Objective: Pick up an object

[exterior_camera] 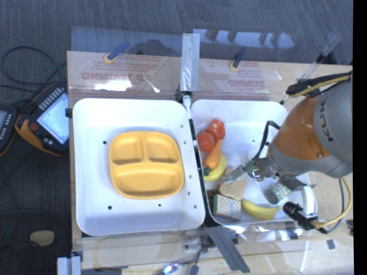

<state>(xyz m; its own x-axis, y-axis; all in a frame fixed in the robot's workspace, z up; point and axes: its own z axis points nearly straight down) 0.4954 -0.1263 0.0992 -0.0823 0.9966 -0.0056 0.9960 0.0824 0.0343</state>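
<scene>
Grey arm point(321, 136) over right bin point(241, 110)

bench point(86, 62): wooden | left white bin point(92, 211) | right white bin point(252, 110) | bins side by side, touching

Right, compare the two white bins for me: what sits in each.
The left bin carries one thing, a yellow divided tray lying flat in its middle. The right bin carries a heap of toy food: a tomato, a carrot, two bananas, and the gripper reaches into it. Both are shallow, white and rectangular.
</scene>
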